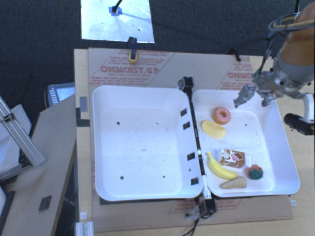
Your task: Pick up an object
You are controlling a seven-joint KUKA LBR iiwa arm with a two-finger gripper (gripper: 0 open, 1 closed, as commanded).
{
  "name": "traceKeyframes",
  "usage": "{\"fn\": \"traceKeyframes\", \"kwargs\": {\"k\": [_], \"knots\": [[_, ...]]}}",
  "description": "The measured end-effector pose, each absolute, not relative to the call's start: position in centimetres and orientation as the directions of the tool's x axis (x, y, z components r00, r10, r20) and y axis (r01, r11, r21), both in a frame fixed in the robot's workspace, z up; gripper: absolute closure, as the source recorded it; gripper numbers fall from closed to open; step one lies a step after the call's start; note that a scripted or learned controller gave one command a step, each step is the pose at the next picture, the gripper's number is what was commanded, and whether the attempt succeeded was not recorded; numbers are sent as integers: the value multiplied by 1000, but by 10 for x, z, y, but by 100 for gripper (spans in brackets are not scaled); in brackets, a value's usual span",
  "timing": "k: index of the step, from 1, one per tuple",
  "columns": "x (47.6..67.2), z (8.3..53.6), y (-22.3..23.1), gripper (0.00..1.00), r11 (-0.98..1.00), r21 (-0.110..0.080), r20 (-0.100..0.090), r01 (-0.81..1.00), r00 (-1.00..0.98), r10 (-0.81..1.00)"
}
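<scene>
Jaws spread wide, empty, above right bin's far edge.
Small pink-frosted toy doughnut just below-left of jaws: likely light, stiff, smooth; pinch across its ring.

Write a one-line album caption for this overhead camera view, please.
Robot gripper poised above the right bin of toy food: donut, banana.

Bright, even overhead light; glare on the metal plate, soft focus, faint shadows.
</scene>
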State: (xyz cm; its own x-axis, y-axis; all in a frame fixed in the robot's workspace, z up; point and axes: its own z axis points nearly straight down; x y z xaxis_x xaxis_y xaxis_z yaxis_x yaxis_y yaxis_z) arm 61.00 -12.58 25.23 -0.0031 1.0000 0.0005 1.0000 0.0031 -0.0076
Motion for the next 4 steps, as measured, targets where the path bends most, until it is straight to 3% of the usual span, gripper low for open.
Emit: {"fn": "traceKeyframes", "kwargs": {"k": [1,2,4], "knots": [[649,130,-161,0,-1,-15,2,1000,1,1000],[650,143,-160,100,2,-14,2,1000,-2,1000],[649,154,-160,100,6,-26,4,1000,-5,1000]]}}
